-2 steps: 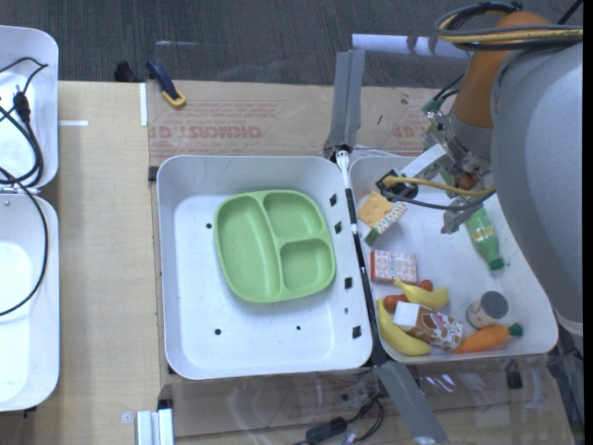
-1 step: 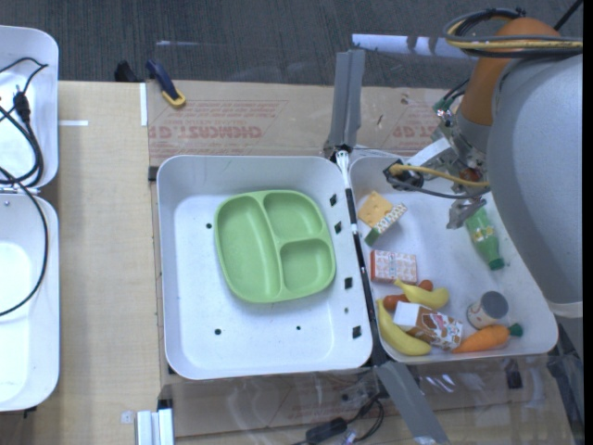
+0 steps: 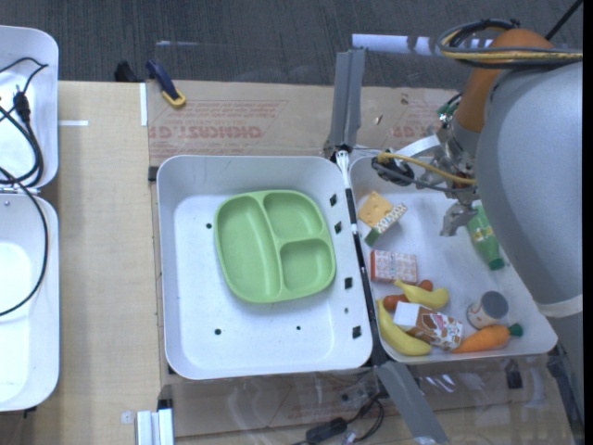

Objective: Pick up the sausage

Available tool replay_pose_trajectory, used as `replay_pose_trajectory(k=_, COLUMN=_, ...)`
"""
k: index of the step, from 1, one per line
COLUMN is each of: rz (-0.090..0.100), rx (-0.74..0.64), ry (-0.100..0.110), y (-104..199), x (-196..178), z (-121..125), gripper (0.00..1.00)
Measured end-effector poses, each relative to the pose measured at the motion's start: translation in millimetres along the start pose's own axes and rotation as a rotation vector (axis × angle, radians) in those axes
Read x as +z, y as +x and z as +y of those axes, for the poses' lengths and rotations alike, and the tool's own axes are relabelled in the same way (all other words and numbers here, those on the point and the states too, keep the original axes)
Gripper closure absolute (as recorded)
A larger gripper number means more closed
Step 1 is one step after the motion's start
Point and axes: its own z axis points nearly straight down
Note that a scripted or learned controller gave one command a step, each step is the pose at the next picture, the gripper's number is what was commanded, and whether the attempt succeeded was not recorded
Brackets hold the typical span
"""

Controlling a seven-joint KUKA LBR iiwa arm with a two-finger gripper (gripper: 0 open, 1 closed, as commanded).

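Wooden surface (image 3: 102, 248) carries two shallow white bins side by side.

Left bin (image 3: 185, 332): a green divided plate (image 3: 275, 245) lies near its centre, three compartments, tilted a little relative to the bin walls.

Right bin (image 3: 422, 235): a yellow wedge of cheese (image 3: 378, 210) near the dividing wall. Below it a small pink-and-white packet (image 3: 394, 266). Two bananas (image 3: 400, 334) toward the front edge, one small, one larger. Sausage (image 3: 397, 301): short reddish piece partly hidden under the smaller banana, near the front left corner of this bin. An orange carrot (image 3: 482, 339) at the front right corner, a green bottle (image 3: 485, 238) by the right wall.

End effector (image 3: 457, 219) hangs over the back half of the right bin, well apart from the sausage; open or clenched, cannot tell. Grey arm (image 3: 537, 174) covers the bin's right side.
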Motion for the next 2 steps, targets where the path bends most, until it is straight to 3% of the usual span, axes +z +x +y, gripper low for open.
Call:
replay_pose_trajectory(k=1, rz=-0.001, rx=-0.015, ry=0.000, y=2, x=31, z=-5, gripper=0.00)
replay_pose_trajectory(k=2, rz=0.003, rx=0.002, ry=0.000, y=2, x=14, z=-2, gripper=0.00)
